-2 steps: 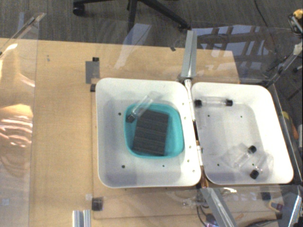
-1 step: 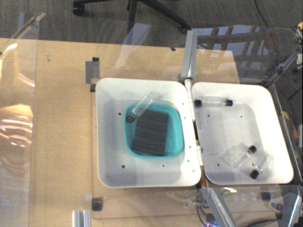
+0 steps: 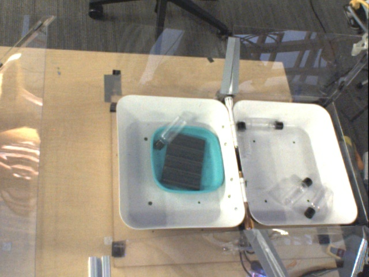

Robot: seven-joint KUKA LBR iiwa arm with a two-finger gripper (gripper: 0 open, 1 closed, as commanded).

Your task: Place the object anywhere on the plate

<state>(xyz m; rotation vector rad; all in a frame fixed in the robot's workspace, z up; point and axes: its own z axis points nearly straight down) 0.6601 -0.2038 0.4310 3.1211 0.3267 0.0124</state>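
Teal plate (image 3: 217, 167) sits in the left white bin (image 3: 134, 172), the bin farther from the side where the arm comes in. A dark ribbed block (image 3: 183, 161) lies flat on the plate, and a clear tube (image 3: 171, 133) rests across the plate's far-left rim, touching the block's corner. Nearer the arm's side, the right bin (image 3: 323, 154) holds more clear tubes (image 3: 297, 192). Whether the gripper is open or closed cannot be told.

Bright even light, glare streaks on left bench (image 3: 34, 149), slightly soft focus
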